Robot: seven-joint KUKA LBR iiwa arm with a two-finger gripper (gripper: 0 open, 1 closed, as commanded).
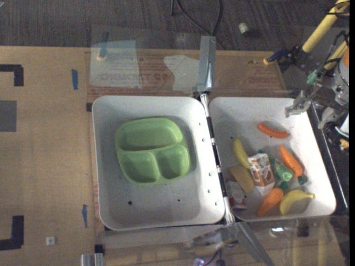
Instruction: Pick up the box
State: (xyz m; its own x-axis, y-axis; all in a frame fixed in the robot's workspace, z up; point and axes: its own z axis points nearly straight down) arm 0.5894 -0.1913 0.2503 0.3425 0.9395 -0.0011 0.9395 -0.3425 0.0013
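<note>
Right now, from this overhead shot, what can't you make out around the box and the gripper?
- Gripper: small and blurred at the right bin's top right corner; finger state unreadable.
- Arm: cut off by the right edge.
- Box: print too small to read; its lower side is crowded by the green toy and the carrot.
- Packet: against the left wall, label illegible.

Box [260,169] among toys, right bin [327,201]
</note>
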